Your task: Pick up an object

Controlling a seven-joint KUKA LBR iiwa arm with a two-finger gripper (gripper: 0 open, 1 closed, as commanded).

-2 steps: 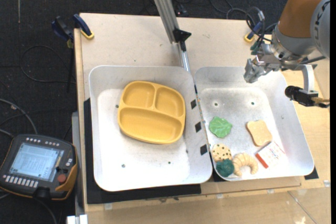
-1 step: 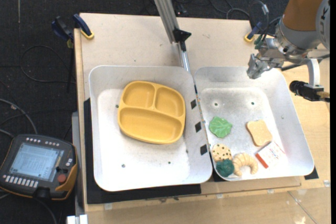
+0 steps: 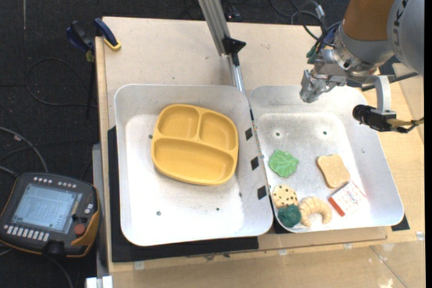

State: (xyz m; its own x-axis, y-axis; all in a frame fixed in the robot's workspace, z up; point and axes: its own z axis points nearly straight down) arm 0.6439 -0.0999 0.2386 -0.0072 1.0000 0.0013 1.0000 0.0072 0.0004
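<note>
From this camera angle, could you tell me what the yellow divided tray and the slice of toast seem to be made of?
Yellow divided tray: likely moulded plastic, smooth and slightly glossy, with rounded compartment ridges. Slice of toast: probably a plastic or foam toy, uniformly tan and matte; the material is uncertain.

two white bins are seen side by side on the surface (image 3: 169,44). a yellow divided plate (image 3: 196,144) is laid in the left bin (image 3: 135,212). in the right bin (image 3: 378,165) small items are gathered near the front — green leaf (image 3: 283,162), toast slice (image 3: 333,170), cookie (image 3: 284,196), croissant (image 3: 316,210), red-and-white packet (image 3: 348,199). the tool (image 3: 312,88) is held over the right bin's far edge.
</note>
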